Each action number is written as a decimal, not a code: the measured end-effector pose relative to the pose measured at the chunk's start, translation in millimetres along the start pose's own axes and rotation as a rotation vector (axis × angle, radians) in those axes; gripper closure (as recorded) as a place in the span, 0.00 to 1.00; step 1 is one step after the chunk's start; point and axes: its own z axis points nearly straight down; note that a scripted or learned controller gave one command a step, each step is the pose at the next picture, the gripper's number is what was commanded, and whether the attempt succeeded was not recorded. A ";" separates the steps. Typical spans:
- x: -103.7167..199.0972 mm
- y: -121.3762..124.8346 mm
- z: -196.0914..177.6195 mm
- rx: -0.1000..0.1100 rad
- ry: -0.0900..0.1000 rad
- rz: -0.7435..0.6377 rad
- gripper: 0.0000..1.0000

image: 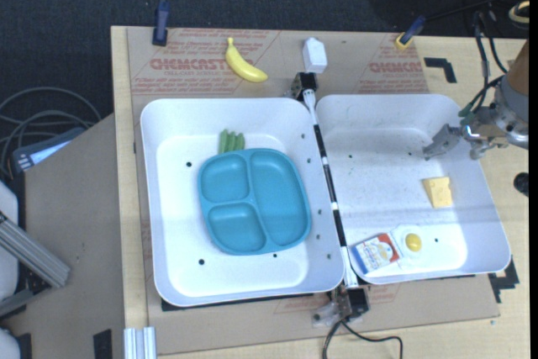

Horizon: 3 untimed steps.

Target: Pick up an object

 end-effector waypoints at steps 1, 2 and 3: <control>-1.7 -20.8 26.4 0.000 0.000 0.000 0.00; 3.9 -21.8 82.3 0.002 0.009 -0.004 0.00; 0.6 -21.7 71.5 -0.002 0.001 -0.002 1.00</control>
